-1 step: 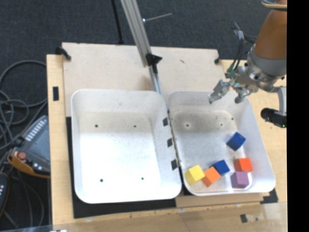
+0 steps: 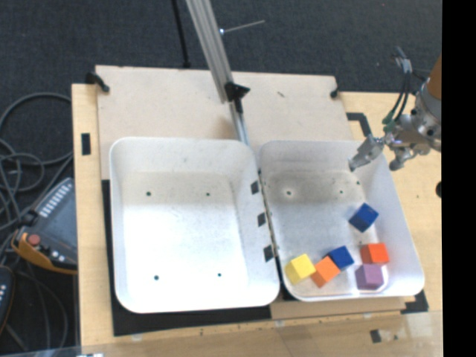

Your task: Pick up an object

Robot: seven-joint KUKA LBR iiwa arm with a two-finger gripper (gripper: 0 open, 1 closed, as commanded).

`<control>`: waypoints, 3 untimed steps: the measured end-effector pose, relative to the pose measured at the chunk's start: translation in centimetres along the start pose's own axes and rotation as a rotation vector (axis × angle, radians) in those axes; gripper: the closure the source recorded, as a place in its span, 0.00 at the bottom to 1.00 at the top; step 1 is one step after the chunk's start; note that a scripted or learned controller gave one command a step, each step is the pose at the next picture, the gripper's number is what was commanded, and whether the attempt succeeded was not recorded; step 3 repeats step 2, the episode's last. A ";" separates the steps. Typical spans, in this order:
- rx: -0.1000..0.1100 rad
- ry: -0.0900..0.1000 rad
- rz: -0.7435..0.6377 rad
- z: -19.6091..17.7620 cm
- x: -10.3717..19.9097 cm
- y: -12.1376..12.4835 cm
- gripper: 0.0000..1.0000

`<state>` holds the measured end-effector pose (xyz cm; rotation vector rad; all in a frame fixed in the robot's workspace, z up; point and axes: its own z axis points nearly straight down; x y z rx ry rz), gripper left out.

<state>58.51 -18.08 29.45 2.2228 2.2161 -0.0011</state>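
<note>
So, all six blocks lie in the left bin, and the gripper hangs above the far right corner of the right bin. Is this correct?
One thing is wrong: the camera view shows the six blocks in the right bin, near its front edge, among them the yellow block and the purple block. The gripper does hang above the right bin's far right corner.

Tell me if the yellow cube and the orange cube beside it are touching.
Touching. The camera view shows the yellow cube pressed against the orange cube, with no white bin floor between them.

The arm reached in from the right edge, its wrist held high at the upper right. The gripper (image 2: 381, 157) pointed down-left, its jaws spread apart, gripping nothing.
</note>
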 end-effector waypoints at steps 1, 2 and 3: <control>-0.003 0.002 -0.009 -1.9 2.7 1.6 0.00; 0.007 0.000 0.005 3.2 -3.3 -4.8 0.00; 0.007 0.000 0.005 3.2 -3.3 -4.8 0.00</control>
